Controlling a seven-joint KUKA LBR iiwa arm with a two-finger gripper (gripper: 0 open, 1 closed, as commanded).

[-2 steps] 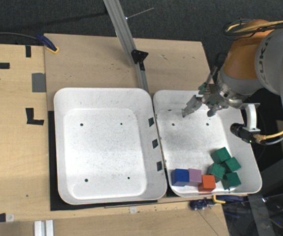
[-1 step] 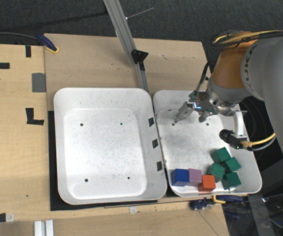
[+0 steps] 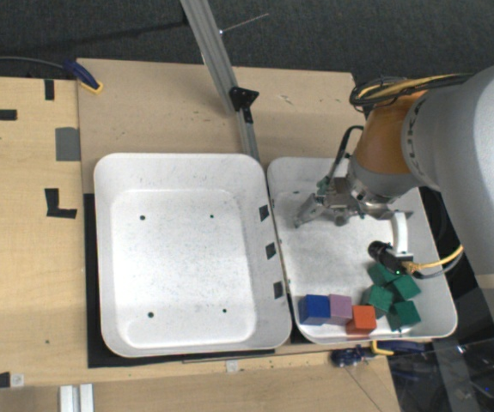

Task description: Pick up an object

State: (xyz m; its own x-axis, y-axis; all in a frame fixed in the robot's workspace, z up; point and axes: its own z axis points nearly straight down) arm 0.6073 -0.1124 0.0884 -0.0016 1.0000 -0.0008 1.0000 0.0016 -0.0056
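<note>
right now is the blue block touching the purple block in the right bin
Touching. The camera view shows the blue block and purple block side by side with no gap.

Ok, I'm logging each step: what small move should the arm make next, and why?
Probably shift the gripper toward the near edge of the right bin: the blue block, purple block and orange block sit there, while it hangs over bare floor.

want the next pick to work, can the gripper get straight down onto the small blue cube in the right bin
Probably yes: the small blue cube lies uncovered, with open floor on its far side, though a lilac cube touches one side and the bin wall is close.
</note>
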